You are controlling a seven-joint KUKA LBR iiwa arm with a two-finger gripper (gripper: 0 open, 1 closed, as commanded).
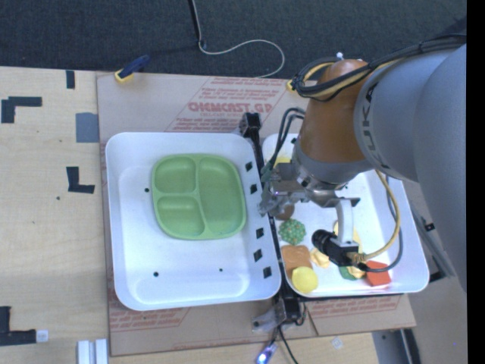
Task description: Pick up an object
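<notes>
While the arm (333, 120) hangs over the right bin (409, 258), the gripper (274, 200) sits low at that bin's left edge, right by the divider between the two bins. Claw state: cannot tell, the wrist blocks the view. Nothing visibly held.

Pickable objects are all in the right bin, bunched at its near-left corner:
- green bumpy piece (292, 230), just below the gripper
- tan block (296, 256), touching the green piece's near side
- yellow ball (305, 280), against the near rim, just beside the tan block
- red-orange block (379, 278), near rim, further right
- small green scrap (350, 272) and pale yellow bit (321, 258) between the ball and the red-orange block
- another yellow piece (282, 159) peeks out at the far-left side, mostly hidden by the arm

Left bin (129, 226) holds a green divided plate (198, 196), lying flat, toward the far side.

Surface: both bins rest on a cardboard sheet (151, 105) with red print, laid on a light wood bench (45, 226). Black tape marks (76, 180) on the bench at left. Black clips (258, 233) run along the seam between the bins. A blue-and-yellow clamp (131, 67) sits on the cardboard's far-left corner.

Room: dark carpet (91, 14) beyond the bench, with a thin pale cable (235, 48) looping across it.
</notes>
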